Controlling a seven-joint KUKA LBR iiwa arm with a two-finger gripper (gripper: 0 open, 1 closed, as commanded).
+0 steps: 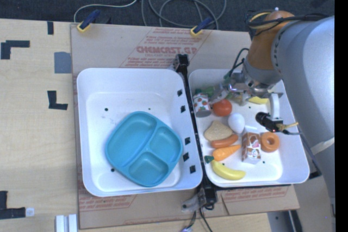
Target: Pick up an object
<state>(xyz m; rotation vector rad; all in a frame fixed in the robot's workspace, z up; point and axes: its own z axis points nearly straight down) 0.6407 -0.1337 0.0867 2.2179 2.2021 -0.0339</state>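
The right bin (296, 168) holds several toy foods: a red tomato (221, 108), a white egg (236, 122), a bread slice (217, 130), a sausage (224, 142), a carrot (225, 152), a banana (228, 171), a donut (269, 142), a brown-and-white packet (250, 148) and a small can (202, 104). My gripper (237, 87) hangs low over the back of this bin, just above and right of the tomato, near a green item (209, 92) and a yellow piece (259, 99). Nothing is visibly held.
A blue divided plate (144, 148) lies in the left bin (87, 84). The black divider (187, 111) separates the two bins. Cables loop on the dark floor behind the bench. The grey arm covers the right bin's far right side.
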